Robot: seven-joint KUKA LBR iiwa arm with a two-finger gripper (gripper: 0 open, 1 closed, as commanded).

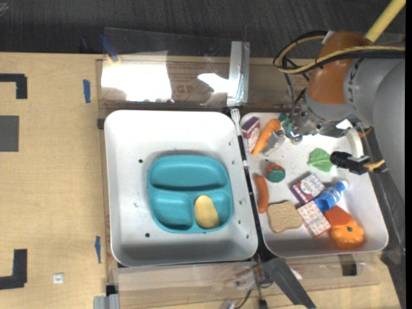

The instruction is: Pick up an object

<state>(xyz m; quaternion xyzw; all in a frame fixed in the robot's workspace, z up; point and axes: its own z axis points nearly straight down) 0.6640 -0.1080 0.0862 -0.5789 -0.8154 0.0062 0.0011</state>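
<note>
The right white bin (376, 201) holds several toy foods. An orange carrot (265, 136) leans at its back left beside a small carton (250, 131). My gripper (286, 134) hangs low over the bin's back edge, just right of the carrot's top end. Further items lie in the same bin: a green leaf (320, 159), a round teal and red piece (275, 172), a red sausage (261, 194), a bread slice (284, 216), a blue bottle (331, 196) and an orange fruit (346, 232). I see nothing lifted off the bin floor.
The left white bin (129, 172) bears a teal divided tray (187, 172) with a yellow potato (206, 211) in its front right compartment. A purple packet (306, 187) and a red patterned box (313, 217) crowd the right bin's middle. Cables loop above the arm.
</note>
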